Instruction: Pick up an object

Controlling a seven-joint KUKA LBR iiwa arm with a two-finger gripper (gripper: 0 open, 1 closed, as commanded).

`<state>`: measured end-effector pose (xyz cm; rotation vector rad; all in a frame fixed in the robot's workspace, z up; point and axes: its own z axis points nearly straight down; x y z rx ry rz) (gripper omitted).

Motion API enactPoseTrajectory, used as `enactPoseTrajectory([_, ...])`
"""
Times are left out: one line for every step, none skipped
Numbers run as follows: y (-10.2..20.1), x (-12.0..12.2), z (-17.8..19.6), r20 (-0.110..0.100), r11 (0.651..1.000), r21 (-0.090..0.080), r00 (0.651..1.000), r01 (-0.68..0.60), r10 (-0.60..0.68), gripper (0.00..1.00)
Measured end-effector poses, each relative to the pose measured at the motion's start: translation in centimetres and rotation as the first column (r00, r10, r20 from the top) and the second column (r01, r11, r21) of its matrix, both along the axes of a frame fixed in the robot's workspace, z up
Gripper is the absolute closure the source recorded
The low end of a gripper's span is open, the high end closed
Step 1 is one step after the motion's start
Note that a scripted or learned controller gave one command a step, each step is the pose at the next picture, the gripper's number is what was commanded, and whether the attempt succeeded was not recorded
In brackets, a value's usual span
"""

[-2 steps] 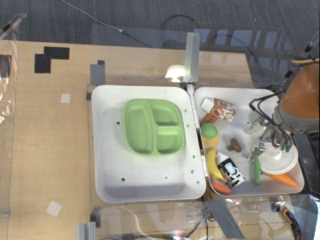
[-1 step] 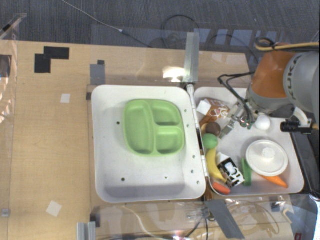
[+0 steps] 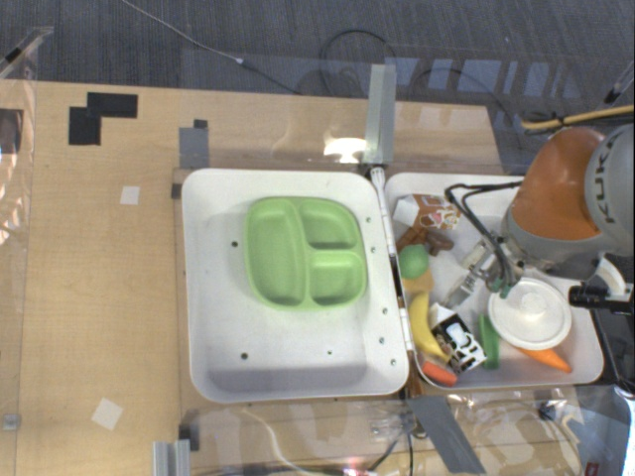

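Observation:
My gripper [image 3: 483, 274] hangs low over the middle of the right bin [image 3: 595, 365], below the arm's orange band [image 3: 562, 194]. Around it lie a green ball [image 3: 414, 261], a banana [image 3: 425, 327], a black-and-white block [image 3: 458, 342], a green stick-shaped piece [image 3: 490, 341], a round white lid [image 3: 531, 313], an orange carrot [image 3: 547, 359] and a brown-and-white bottle [image 3: 427, 216]. The gripper sits just left of the white lid and above the black-and-white block. Nothing shows as lifted.
The left bin [image 3: 213, 365] holds a green divided plate [image 3: 304, 251]. A small red-orange piece [image 3: 439, 372] lies by the right bin's front wall. A metal divider post [image 3: 380, 117] stands behind the bins, and black cables [image 3: 474, 198] loop near the arm.

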<state>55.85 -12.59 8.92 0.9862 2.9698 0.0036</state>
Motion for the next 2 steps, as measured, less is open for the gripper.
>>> enactPoseTrajectory([2.0,7.9,-0.2,-0.020,0.940,-0.009,0.940,0.341,-0.341,0.00])
enactPoseTrajectory([2.2,8.4,1.2,0.000,0.943,-0.004,0.943,0.332,-0.332,1.00])
